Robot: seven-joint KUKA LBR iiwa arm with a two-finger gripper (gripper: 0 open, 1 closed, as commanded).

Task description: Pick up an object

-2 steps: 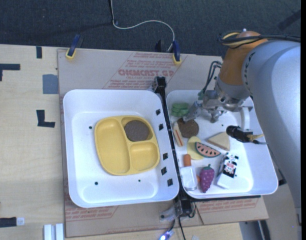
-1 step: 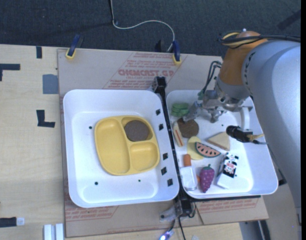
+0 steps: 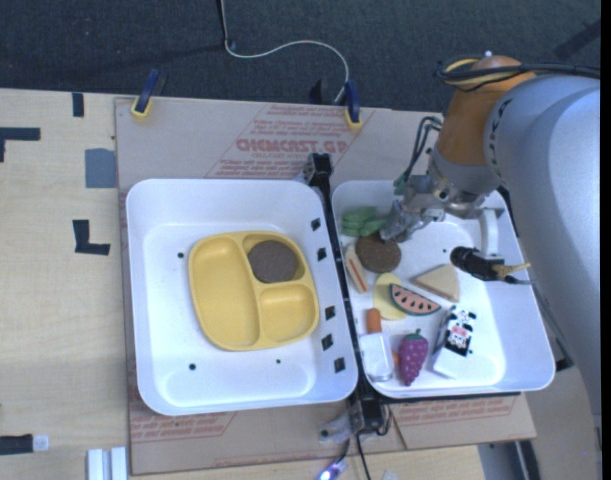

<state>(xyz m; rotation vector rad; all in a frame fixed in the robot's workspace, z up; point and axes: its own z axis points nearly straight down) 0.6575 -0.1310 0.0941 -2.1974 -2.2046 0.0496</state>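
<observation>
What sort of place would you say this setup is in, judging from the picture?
Most likely a robotics lab bench for grasping trials. A grey arm reaches over two white bins clamped on a cardboard sheet, one holding a yellow divided tray, the other toy foods like a watermelon slice.

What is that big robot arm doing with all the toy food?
The grey robot arm is reaching into the right bin, which is full of toy food. Its gripper is down by a brown round piece and some green leaves, trying to pick something up. Nothing looks lifted yet. The left bin holds a yellow tray with a brown patty in it.
</observation>
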